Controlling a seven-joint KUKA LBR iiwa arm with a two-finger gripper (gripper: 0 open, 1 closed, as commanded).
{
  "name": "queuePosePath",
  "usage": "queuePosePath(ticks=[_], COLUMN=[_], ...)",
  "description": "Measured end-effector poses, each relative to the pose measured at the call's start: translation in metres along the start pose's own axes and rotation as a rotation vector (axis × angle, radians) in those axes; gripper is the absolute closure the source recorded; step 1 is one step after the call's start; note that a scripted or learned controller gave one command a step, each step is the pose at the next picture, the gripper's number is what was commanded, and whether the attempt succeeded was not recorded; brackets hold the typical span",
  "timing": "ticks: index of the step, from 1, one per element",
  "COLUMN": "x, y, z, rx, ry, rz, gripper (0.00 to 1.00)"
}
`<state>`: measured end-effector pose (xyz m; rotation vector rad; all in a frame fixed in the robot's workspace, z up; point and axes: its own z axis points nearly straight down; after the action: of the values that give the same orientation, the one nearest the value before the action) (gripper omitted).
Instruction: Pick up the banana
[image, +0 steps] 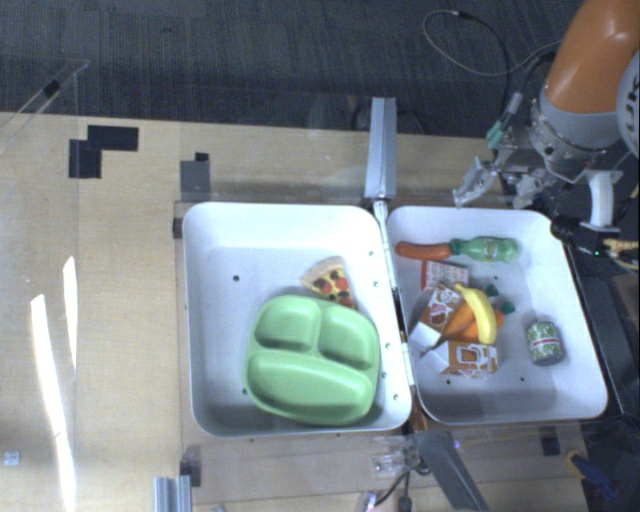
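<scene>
Item one, the banana (479, 311): yellow, lying in the right bin (580, 330), about the middle of it, on top of a small heap of packets and an orange piece; its long axis runs from far-left to near-right, at a slant to the bin's walls. Item two, my gripper (497, 180): above the far rim of the right bin, beside the far-left corner of that bin, nothing between my fingers; they look spread apart, though they are small and tangled with cable in this view, so I cannot tell their state for certain. Relation that governs the pick: the banana lies nearer than my fingers and only a shade to the left, well apart from them, so I judge the reach must come toward the near side and down, with my fingers turned across the banana's slanted length. Other contents, right bin: a green bottle (486, 249) and an orange carrot (424, 251) along the far wall, a small green can (544, 342) to the right of the banana. Left bin (215, 300): a green divided tray (314, 358), a pizza slice (331, 281) just beyond it. Obscured: the banana's underside, and what exactly it rests on.
</scene>
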<state>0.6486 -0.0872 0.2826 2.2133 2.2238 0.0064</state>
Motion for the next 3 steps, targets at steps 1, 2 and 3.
queuePosePath(ticks=[1,2,3], x=[-0.041,-0.083,-0.081], y=[-0.025,-0.068,-0.065], z=[0.139,0.194,0.181], rx=[0.001,-0.004,-0.012], ry=[0.0,-0.002,-0.002], rz=[-0.137,-0.168,-0.169], gripper=[0.0,0.0,1.0])
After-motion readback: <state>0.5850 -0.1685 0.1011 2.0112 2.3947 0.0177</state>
